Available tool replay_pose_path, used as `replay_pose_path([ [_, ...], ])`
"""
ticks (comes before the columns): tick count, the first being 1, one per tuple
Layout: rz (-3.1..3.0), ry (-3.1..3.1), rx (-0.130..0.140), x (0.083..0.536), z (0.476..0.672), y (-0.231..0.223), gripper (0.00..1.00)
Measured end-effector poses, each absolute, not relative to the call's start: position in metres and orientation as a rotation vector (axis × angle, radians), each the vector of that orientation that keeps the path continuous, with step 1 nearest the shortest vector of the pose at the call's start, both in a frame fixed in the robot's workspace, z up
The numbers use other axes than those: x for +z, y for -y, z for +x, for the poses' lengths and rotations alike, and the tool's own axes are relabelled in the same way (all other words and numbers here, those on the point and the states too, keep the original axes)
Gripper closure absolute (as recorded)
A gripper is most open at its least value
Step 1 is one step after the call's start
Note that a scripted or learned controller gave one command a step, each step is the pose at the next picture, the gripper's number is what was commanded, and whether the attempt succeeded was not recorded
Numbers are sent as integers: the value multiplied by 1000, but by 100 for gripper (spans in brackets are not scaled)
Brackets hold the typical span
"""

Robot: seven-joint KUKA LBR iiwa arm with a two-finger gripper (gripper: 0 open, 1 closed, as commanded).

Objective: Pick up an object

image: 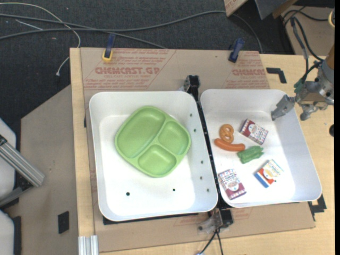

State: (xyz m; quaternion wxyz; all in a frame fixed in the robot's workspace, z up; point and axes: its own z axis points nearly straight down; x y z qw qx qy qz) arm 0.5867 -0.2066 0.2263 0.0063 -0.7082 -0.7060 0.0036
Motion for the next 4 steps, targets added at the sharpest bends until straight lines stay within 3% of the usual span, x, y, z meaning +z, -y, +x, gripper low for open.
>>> replay_pose_path([
  [1,-2220,2222,0,234,590,206,0],
  [4,-2217,2218,3,82,593,191,0],
])
